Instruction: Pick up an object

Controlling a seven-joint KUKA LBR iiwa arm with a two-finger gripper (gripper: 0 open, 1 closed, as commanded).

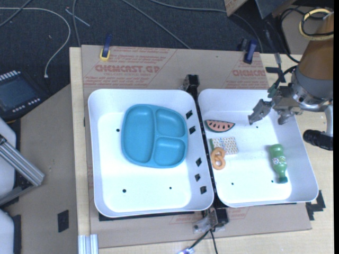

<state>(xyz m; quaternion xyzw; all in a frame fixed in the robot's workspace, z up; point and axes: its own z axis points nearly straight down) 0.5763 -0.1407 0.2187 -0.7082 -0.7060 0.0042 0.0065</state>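
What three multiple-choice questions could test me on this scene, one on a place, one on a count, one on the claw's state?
1. Where is the blue divided plate?
A. left bin
B. right bin
C. on the floor

2. How many items lie in the right bin?
A. one
B. four
C. seven

3. What is the claw doing?
A. gripping the green bottle
B. pressing on the plate
C. poised open above the right bin, holding nothing

Answers:
1 A, the plate sits in the left bin.
2 B: watermelon slice, patterned card, orange ring, green bottle.
3 C, its fingers are spread with nothing between.
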